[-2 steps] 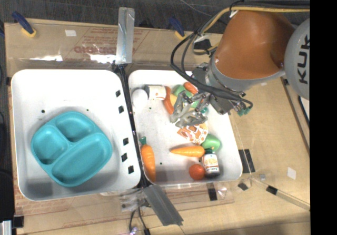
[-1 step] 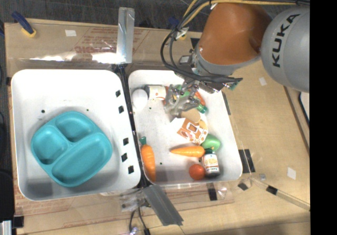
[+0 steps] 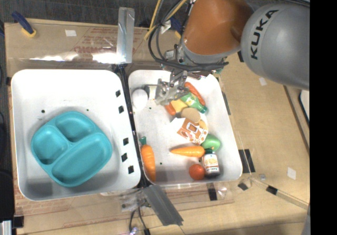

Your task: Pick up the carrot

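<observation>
On the wooden counter (image 3: 274,139) we see, at left, a shallow white bin (image 3: 31,91) holding a teal three-compartment plastic plate (image 3: 71,147). In the right white bin (image 3: 152,123), one orange carrot (image 3: 148,161) lies along the left wall; a second orange carrot (image 3: 188,150) lies near the middle, below a heap of toy food (image 3: 190,115). The metal claw (image 3: 168,91) hangs over the heap's upper edge; its state we cannot tell.
</observation>
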Robot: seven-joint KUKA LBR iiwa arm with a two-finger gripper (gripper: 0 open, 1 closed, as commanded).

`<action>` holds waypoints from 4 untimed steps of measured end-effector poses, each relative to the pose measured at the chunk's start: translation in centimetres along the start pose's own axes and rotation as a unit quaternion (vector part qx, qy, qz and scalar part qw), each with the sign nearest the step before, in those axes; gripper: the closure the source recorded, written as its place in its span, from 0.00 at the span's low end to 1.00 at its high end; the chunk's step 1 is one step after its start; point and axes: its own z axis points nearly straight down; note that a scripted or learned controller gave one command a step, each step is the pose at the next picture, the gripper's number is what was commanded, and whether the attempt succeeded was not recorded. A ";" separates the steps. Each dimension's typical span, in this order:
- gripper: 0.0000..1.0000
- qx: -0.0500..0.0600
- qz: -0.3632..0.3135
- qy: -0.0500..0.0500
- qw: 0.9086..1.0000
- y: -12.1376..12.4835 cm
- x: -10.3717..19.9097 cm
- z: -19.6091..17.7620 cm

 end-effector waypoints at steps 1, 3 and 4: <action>1.00 0.000 -0.095 0.000 0.996 -0.3 -4.8 -0.1; 1.00 0.001 -0.267 0.000 0.964 0.0 -6.2 -0.1; 1.00 0.000 -0.368 0.001 0.930 -2.9 3.7 2.0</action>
